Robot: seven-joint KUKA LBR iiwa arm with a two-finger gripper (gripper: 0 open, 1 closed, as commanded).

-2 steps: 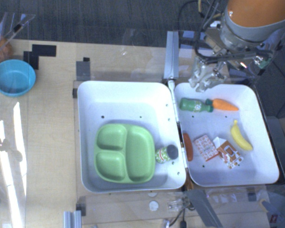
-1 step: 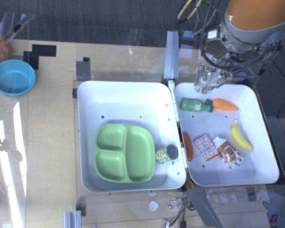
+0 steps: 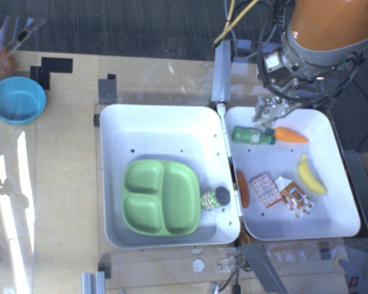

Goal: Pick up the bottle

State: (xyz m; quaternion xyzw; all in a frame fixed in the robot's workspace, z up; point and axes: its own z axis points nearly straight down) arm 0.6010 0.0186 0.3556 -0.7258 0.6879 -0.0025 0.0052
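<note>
A green bottle with a pale label lies on its side in the far left part of the right bin. Its right end touches an orange carrot. My gripper hangs just above and behind the bottle's right end, under the grey wrist and orange band. Nothing shows held in it.
The right bin also holds a yellow banana, a brown sausage and two small patterned cartons. In the left bin sit a green divided plate and a small can. A blue bowl stands on the bench at far left.
</note>
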